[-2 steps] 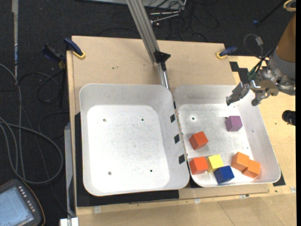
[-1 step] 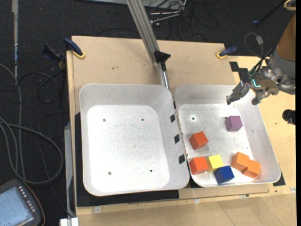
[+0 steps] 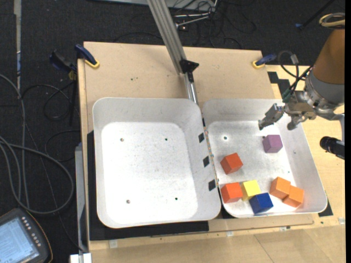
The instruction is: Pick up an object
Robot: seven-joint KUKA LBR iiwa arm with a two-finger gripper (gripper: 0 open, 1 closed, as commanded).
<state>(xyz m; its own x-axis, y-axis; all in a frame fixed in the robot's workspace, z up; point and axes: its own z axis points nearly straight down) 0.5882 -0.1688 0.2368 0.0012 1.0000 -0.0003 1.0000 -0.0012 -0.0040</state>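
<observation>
My gripper [image 3: 282, 119] hangs open over the far side of the right bin [image 3: 241, 119], its two fingers spread with nothing between them. Just below it lies a purple cube [image 3: 272, 143]. An orange cube [image 3: 231, 163] sits near the bin's middle. Along the near edge are another orange cube [image 3: 232, 191], a yellow cube [image 3: 252, 188] and a blue cube [image 3: 261, 202]. Two more orange cubes [image 3: 287, 190] lie together at the near right corner.
The left bin [image 3: 109, 119] adjoins the right one along a shared divider. A slanted metal rod [image 3: 170, 37] runs from the top down to the bins' junction. Blue-and-yellow clamps [image 3: 86, 55] hold the bench's far corners.
</observation>
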